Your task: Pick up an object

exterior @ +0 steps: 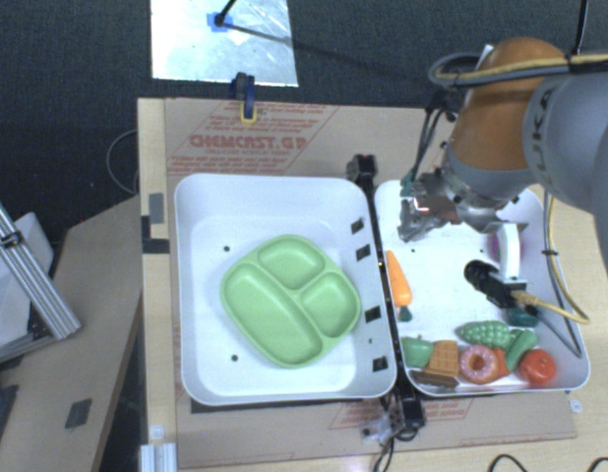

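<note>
My gripper point(414, 224) hangs over the back left part of the right bin point(437, 259), with nothing visibly held. An orange toy carrot point(396, 281) lies along the bin's left wall, a little in front of the gripper and apart from it. Along the front wall lies a row of toy foods: a green piece point(416, 350), a tan waffle point(444, 362), a pink donut point(478, 363), a red tomato point(538, 366), a bumpy green piece point(486, 333) and a dark green vegetable point(520, 344).
The left bin point(201, 264) holds a light green divided plate point(289, 300). A black divider with clips point(373, 264) runs between the bins. The arm's grey and orange body point(511, 116) fills the space above the right bin's back.
</note>
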